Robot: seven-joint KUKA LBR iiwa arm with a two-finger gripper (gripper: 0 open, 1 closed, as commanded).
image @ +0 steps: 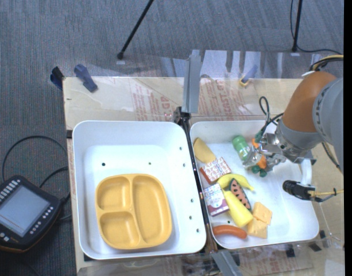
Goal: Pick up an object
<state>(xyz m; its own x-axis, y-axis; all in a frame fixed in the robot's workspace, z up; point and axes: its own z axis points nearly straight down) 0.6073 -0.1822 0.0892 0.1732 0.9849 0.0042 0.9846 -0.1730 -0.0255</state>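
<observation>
I see open floor along the right bin's (313, 226) right side and far corner; its left half is crowded with toy food (236, 197) packed close; in the left bin (130, 132), the yellow tray (133, 211) fills the near part, leaving a bare far strip.

Two shallow white bins, left (86, 137) and right (296, 223), look like smooth plastic with a soft sheen. In the left one lies a divided yellow tray (132, 211) — plastic too, smooth and slightly glossy. The worktop (124, 99) is pale brown, like cardboard or raw board, matt, with clear shiny film (221, 68) taped over part of it. The floor (49, 27) is grey carpet — ribbed, rough, dull. The arm (322, 111) has a smooth orange band with a satin shine and matt grey casing. The toy foods in the right bin, among them a banana (234, 181), look like glossy moulded plastic.
</observation>
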